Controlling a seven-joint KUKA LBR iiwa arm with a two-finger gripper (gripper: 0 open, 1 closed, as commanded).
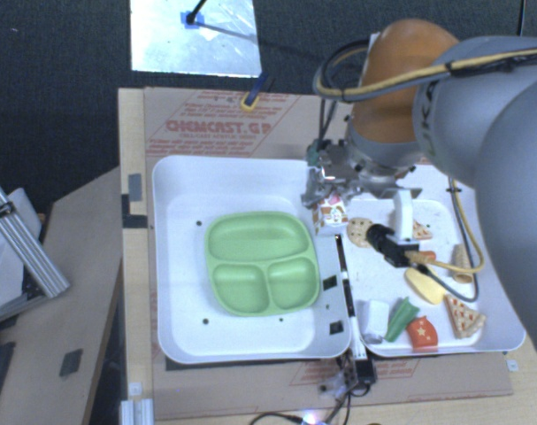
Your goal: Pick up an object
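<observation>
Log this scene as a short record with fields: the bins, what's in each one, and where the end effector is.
left bin: holds a green divided plate
right bin: holds small toy foods, among them a pizza slice, a strawberry and a cookie
end effector: low over the divide between the bins, at a small box-like item
grasp: cannot be judged

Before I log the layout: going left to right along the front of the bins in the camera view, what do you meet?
Green divided plate → small white block → green leafy toy → red strawberry toy → pizza slice toy.
</observation>
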